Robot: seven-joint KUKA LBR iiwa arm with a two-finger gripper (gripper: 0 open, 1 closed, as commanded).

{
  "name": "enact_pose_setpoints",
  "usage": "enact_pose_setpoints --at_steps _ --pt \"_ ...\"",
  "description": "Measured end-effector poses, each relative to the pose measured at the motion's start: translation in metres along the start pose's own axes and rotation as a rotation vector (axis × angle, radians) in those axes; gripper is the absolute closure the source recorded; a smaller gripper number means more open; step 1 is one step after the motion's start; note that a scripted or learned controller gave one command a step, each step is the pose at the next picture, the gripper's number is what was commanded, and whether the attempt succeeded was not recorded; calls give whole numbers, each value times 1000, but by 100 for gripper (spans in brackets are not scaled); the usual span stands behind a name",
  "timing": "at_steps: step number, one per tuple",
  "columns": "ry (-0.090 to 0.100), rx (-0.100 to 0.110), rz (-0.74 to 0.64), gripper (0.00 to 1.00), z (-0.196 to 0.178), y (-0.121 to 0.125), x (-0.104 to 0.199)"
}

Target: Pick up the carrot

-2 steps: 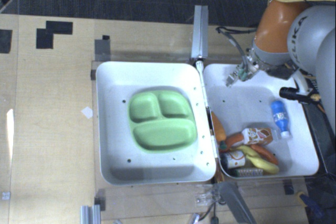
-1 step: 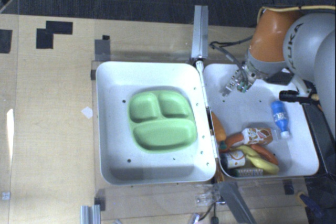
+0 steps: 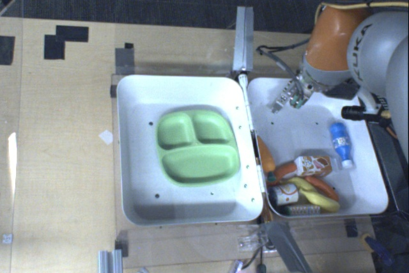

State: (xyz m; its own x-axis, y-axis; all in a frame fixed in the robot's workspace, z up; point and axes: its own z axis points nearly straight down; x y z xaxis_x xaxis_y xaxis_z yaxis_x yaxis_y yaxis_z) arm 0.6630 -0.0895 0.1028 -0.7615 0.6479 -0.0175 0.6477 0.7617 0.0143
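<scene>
An orange carrot (image 3: 262, 154) lies along the left wall of the right bin (image 3: 377, 201), its tip pointing toward the far end. My gripper (image 3: 289, 99) hangs over the far left part of that bin, well behind the carrot and apart from it. Nothing shows in the gripper. The grey arm with its orange band (image 3: 332, 38) reaches in from the right.
Near the carrot, at the bin's front, lie a sauce bottle (image 3: 308, 167), a yellow banana (image 3: 313, 195), another orange-red piece (image 3: 324, 188) and a small dark box (image 3: 284, 195). A blue bottle (image 3: 341, 144) stands at the right. The left bin (image 3: 137, 137) holds a green divided plate (image 3: 197, 145).
</scene>
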Motion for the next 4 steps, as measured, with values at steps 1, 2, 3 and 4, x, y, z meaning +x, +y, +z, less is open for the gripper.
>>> enact_pose_setpoints --at_steps 1,2,3,4 --pt "10 7 -164 100 13 -17 -5" --pt "2 1 -165 100 -1 -14 -7" --pt "12 7 -171 100 11 -12 10" --pt "4 1 -173 100 -2 -9 9"
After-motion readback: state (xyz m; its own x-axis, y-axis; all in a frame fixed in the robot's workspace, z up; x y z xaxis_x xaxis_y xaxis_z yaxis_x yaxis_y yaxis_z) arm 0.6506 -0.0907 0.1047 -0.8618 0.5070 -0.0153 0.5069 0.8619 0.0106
